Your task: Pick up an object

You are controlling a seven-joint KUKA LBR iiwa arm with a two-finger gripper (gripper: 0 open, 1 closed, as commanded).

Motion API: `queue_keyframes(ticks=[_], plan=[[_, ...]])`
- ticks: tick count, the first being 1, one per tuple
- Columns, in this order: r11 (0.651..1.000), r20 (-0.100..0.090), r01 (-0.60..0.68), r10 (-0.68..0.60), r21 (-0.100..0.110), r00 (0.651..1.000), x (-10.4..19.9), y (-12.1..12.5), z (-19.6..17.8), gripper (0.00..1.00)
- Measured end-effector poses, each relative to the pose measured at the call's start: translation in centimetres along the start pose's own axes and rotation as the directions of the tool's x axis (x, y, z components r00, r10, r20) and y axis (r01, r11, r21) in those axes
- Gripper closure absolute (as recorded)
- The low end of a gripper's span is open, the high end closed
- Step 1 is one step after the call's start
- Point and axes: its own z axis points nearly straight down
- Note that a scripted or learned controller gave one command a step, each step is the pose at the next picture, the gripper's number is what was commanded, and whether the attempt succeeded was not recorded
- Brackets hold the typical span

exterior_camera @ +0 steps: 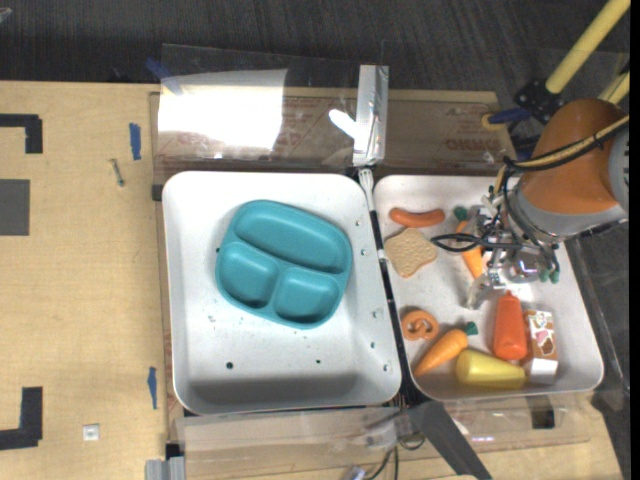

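Observation:
The right white bin (588, 340) holds several toy foods. My gripper (490, 286) hangs low in the middle of that bin, just above the top of a red-orange bottle (509, 330) and right of a small orange wedge (472, 262). A sausage (416, 216) and a tan slice of bread (411, 252) lie in the bin's left half. A pretzel (418, 323), a carrot (441, 350) and a yellow fruit (488, 369) lie near the front. A small printed box (541, 334) lies right of the bottle. The wrist and cables hide what is directly under the gripper.
The left white bin (200, 353) holds a teal divided plate (283, 261). A clear plastic divider (370, 118) stands behind the bins. The arm's orange band (575, 158) hangs over the right bin's back right corner. A tan bench (70, 288) extends to the left.

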Motion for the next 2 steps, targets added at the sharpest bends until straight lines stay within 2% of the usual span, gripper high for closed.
queue_keyframes(ticks=[1, 2], plan=[[1.0, 0.013, 0.0, 0.0, 0.002, 1.0, -0.4, 0.05, -1.4, 1.0], [1.0, 0.01, 0.0, 0.0, 0.001, 1.0, -0.34, 0.08, -1.29, 0.0]])
